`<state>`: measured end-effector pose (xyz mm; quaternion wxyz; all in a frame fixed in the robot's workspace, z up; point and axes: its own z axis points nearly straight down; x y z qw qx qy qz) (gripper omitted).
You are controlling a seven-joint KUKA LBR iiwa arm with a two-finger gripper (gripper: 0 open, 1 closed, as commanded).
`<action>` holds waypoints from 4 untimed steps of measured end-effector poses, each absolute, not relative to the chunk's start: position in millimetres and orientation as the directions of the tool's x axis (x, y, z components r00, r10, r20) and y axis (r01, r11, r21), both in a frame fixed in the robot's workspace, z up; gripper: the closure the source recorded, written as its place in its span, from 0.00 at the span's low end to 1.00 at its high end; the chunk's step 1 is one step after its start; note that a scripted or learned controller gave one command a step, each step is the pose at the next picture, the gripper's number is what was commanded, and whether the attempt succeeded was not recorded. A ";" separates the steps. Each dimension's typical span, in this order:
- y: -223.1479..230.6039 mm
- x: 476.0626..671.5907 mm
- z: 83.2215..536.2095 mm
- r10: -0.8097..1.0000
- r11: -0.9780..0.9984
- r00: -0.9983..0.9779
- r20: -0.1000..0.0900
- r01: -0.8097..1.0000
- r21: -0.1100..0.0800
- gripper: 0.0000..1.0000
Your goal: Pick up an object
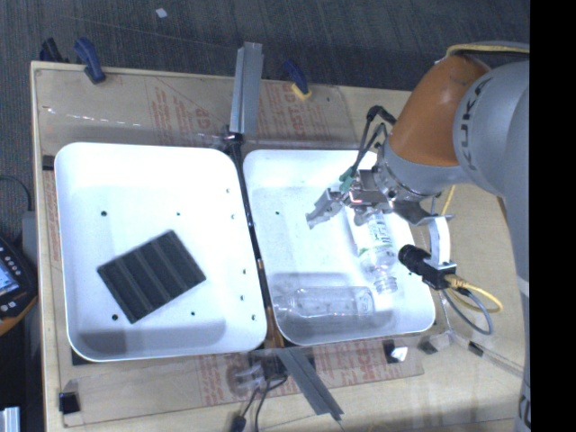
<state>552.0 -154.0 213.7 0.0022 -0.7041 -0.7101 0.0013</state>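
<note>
My gripper [331, 201] hangs over the upper middle of the right bin [270, 241], pointing left. Its two fingers stand apart, so it is open with nothing between them. A clear plastic bottle with a green and white label [376, 246] lies along the bin's right side, just right of and below the gripper. Its top end is close under the wrist. A second clear plastic bottle [324, 302] lies crosswise along the bin's near wall. A dark ribbed rectangular object [151, 274] lies flat in the left bin [81, 178].
The grey arm with its orange band [432, 124] reaches in over the right bin's far right corner. Black cables and a yellow wire [468, 291] run beside that bin. A metal bar [245, 88] stands between the bins at the back.
</note>
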 end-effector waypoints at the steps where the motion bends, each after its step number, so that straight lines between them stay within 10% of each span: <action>1: -202.2 542.1 214.6 0.997 0.075 -0.075 -0.001 0.997 -0.001 0.00; 2: -208.6 578.1 161.4 0.998 0.062 -0.062 -0.001 0.998 -0.004 0.00; 3: -207.9 578.7 171.1 0.998 0.066 -0.066 -0.001 0.998 -0.004 1.00; 4: -208.1 578.6 171.2 0.998 0.066 -0.066 -0.001 0.998 -0.004 0.00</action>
